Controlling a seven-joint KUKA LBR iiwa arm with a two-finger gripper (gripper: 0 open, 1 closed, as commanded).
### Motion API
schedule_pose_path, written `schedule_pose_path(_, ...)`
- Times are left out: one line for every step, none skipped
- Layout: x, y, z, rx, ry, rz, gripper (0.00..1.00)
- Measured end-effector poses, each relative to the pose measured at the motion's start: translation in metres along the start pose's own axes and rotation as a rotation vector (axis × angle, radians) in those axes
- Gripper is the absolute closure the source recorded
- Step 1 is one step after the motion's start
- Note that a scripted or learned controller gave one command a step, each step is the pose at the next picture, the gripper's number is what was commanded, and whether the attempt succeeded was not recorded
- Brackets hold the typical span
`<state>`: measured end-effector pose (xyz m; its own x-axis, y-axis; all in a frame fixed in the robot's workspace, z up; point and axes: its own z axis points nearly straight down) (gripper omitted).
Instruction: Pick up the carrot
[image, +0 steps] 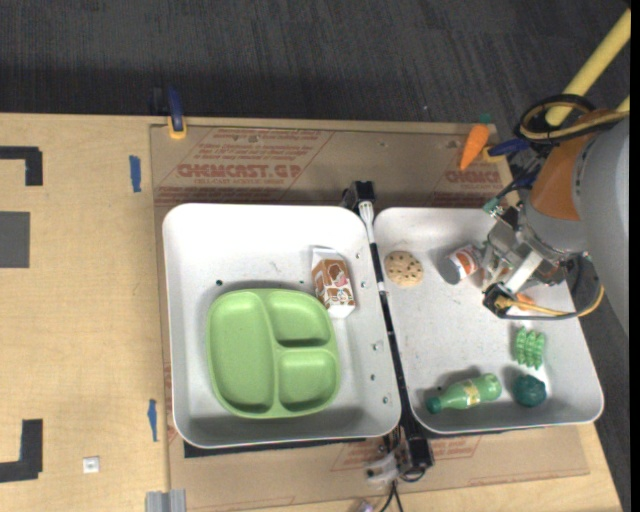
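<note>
The carrot (474, 146) is small and orange with a green top. It lies on the cardboard behind the right bin (440, 320), outside both bins. My gripper (490, 262) hangs low over the back right part of the right bin, well in front of the carrot. A red and white object (461, 264) sits right beside the gripper on its left. Nothing is visibly held.
The right bin also holds a cookie (403, 267), a green bottle (465, 392) lying on its side, a knobbly green piece (529, 346) and a teal ball (529, 389). In the left bin (190, 300) are a green divided plate (272, 349) and a snack packet (333, 282).
</note>
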<state>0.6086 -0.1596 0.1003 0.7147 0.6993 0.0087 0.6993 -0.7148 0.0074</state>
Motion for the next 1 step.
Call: schedule_pose_path(0.0000, -0.0002, 0.0002, 0.001, 0.000, 0.001, 0.00)
